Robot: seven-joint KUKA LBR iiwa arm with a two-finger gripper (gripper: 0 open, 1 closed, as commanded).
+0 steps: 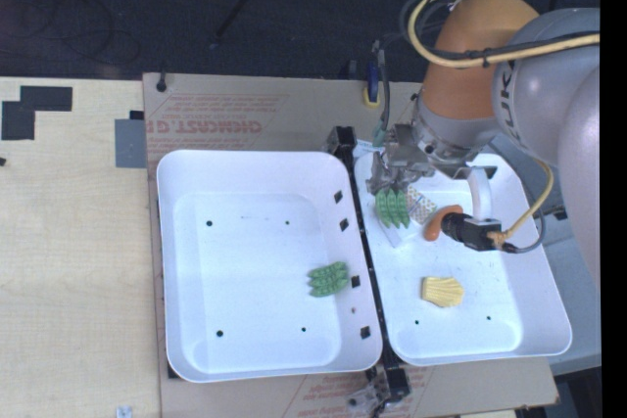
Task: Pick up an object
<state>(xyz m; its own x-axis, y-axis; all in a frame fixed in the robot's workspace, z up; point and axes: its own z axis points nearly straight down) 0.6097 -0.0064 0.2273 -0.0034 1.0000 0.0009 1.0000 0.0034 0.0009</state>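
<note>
Bench front: brown cardboard sheet [323, 394] under both bins, printed lettering along its near edge; pale wooden tabletop [69, 289] to the left of it

Left bin [186, 348]: shallow white tray; one green ridged object [328, 278] lies near its right wall, toward the near half

Right bin [549, 333]: shallow white tray, just beside the left bin, black clips along the shared edge

Yellow object [442, 291]: small ridged piece on the right bin's floor, near the middle, apart from the other things

Orange object [440, 220]: small piece farther back in the right bin, partly behind a black fitting on the arm

Second green object [393, 207]: ridged, in the right bin's far left part, directly below the fingers and touching or nearly touching them; whether it is gripped cannot be told

Gripper [396, 179]: pointing down over the far left of the right bin; finger spacing cannot be told from this angle

Arm [480, 64]: orange band above the wrist, grey link to the right, yellow cable looping over it
</note>
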